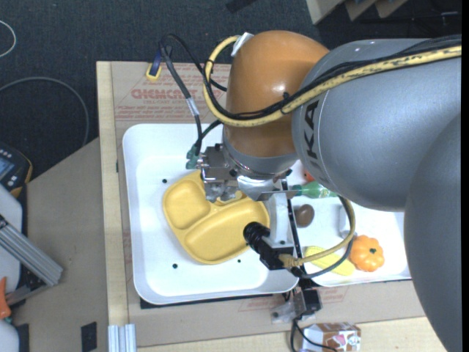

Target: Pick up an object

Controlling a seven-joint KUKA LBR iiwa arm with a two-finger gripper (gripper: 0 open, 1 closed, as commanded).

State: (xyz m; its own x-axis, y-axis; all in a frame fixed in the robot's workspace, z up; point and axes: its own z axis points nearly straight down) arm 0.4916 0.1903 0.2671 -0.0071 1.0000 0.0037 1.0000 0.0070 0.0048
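pincer (218, 184) sits low in the left bin (146, 218), right at the upper edge of the yellow divided tray (209, 226); small orange pumpkin (366, 253) lies in the right bin (388, 270)

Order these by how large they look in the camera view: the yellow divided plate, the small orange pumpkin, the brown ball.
1. yellow divided plate, clearly largest, though partly hidden by the arm.
2. small orange pumpkin.
3. brown ball, slightly smaller than the pumpkin.

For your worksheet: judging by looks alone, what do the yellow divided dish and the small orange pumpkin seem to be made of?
Yellow divided dish: probably moulded plastic, smooth and matte, with soft rounded edges and one even colour. Orange pumpkin: likely plastic or rubber, slightly glossy, with ribbed segments; too small to say for certain.
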